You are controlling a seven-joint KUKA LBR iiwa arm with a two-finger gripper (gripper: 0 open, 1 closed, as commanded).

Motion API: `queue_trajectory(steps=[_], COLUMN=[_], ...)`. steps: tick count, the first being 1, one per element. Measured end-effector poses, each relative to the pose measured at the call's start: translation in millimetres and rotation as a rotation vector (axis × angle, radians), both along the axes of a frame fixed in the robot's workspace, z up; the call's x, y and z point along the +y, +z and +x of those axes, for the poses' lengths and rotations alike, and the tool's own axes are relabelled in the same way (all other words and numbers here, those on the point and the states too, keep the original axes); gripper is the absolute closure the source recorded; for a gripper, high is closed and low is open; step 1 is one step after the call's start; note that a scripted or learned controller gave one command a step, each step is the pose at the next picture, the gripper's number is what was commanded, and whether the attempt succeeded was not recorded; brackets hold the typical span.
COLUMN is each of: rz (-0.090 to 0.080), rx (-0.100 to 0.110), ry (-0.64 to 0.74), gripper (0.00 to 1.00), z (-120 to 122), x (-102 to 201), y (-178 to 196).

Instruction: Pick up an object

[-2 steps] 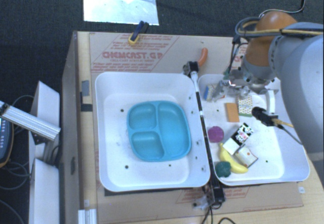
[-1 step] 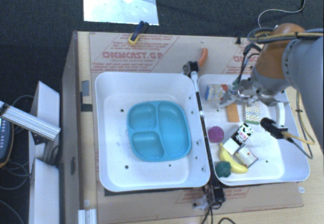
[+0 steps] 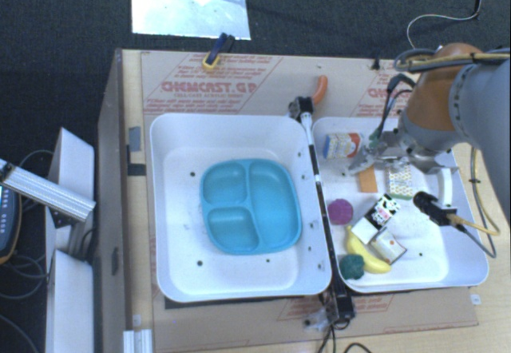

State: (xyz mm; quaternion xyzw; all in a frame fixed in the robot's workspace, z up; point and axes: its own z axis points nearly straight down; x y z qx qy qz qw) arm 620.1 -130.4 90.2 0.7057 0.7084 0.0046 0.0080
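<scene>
My gripper (image 3: 364, 160) hangs low over the far part of the right bin (image 3: 463, 263), under the grey arm with its orange band (image 3: 431, 100). It sits just above a small orange block (image 3: 366, 181) and right of a white can with an orange and blue label (image 3: 341, 144). A green-dotted white pad (image 3: 400, 181) lies just to its right. Nearer the front lie a purple ball (image 3: 341, 211), a black-and-white cow toy (image 3: 383, 212), a yellow banana (image 3: 364, 252), a small white box (image 3: 390, 247) and a teal ball (image 3: 351, 265).
The left bin (image 3: 172, 184) holds a blue divided plate (image 3: 249, 206). A ridge with a black strip (image 3: 318, 192) separates the two bins. An orange-handled tool (image 3: 319, 89) and a yellow-and-blue clip (image 3: 215, 53) lie on the cardboard behind the bins.
</scene>
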Motion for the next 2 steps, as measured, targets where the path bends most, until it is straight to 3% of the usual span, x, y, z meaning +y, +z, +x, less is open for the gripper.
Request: queue_trajectory(steps=[1,2], rz=[0.006,0.004], rx=[0.015,0.016], ry=[0.001,-0.002], gripper=[0.0,0.0], z=[32.1,11.0], x=[41.0,13.6], y=[-5.2,-5.5])
